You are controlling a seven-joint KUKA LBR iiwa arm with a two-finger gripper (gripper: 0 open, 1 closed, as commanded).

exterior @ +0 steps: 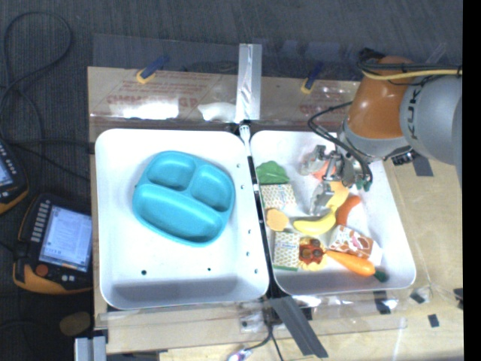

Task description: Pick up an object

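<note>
Hovering low in the right bin (398, 232), the gripper (325, 194) reaches toward the banana (316, 222) just below; finger spread unclear. Next, I judge, it must descend and close.

One fixed overhead camera, slanted down on both white bins (105, 201), arm (421, 115) from right.

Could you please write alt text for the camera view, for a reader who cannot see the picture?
A grey and orange robot arm reaches from the right and lowers its gripper over toy food in the right white bin, just above a yellow banana. A carrot and small boxes lie nearby. The left white bin holds a blue divided plate.
</note>
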